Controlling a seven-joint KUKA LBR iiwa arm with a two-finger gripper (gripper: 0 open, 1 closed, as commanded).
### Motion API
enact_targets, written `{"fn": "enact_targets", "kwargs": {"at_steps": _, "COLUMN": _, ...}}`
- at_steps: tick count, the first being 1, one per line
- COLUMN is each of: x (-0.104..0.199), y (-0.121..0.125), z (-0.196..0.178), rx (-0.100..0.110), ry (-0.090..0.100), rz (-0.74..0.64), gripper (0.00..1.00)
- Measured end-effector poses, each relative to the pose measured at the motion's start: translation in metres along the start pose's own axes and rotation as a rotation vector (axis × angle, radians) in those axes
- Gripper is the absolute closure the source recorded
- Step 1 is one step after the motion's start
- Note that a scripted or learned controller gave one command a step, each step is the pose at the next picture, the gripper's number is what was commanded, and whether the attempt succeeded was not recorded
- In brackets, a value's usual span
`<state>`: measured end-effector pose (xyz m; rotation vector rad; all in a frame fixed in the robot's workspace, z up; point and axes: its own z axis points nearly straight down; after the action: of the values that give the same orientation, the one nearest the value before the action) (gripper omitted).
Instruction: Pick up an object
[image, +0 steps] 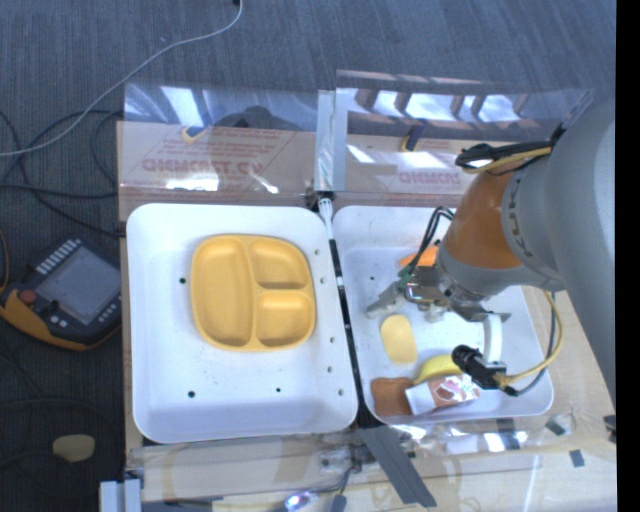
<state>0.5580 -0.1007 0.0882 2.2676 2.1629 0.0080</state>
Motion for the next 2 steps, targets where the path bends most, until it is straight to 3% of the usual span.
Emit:
{"fn": "enact_targets", "kwargs": {"at_steps": 1, "x": -0.004, "y": -0.062, "z": -0.001, "rx": 0.0, "ry": -0.001, "rz": -0.07, "gripper": 0.0}}
{"fn": "enact_targets", "kwargs": {"at_steps": 2, "x": -0.002, "y": -0.044, "z": -0.001, "rx": 0.004, "ry": 0.001, "rz": -0.075, "gripper": 0.0}}
